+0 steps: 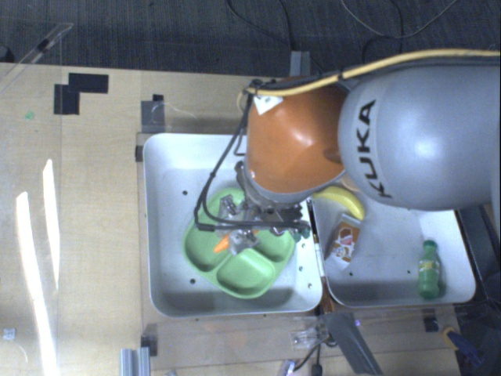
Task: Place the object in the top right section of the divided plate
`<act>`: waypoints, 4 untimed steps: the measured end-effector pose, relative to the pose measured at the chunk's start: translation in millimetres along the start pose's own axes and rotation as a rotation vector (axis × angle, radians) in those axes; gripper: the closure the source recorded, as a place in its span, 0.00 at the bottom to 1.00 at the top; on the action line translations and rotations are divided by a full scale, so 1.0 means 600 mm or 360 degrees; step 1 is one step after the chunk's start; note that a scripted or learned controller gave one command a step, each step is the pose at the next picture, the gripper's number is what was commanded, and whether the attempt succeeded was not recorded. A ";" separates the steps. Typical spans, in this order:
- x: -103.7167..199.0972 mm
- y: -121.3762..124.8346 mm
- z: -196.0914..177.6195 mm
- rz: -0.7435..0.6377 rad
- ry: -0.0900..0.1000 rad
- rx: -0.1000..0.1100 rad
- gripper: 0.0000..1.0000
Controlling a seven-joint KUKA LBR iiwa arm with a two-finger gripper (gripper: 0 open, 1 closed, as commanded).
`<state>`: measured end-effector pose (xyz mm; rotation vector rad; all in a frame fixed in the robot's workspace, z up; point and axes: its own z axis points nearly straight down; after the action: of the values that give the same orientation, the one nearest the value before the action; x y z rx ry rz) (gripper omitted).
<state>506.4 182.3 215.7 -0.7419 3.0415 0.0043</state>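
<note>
Two shallow white bins [160,233] sit on the bench; the left one holds a smooth green divided plate [250,271] with an orange object [221,245] on its left section. The gripper [252,227] hangs over the plate, and I cannot tell its state. The glossy grey arm [423,124] reads "KUKA".

Bright overhead light; glare streaks on bench [47,233] left; slightly soft.
</note>
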 end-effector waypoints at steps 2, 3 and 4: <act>-0.146 -0.060 -0.117 0.0601 -0.0003 0.0002 1.00; -0.122 0.027 -0.016 0.0455 0.0006 0.0000 1.00; -0.115 0.042 -0.018 -0.0048 0.0004 -0.0002 1.00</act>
<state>555.7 236.3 227.1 -0.7886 3.0325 0.0047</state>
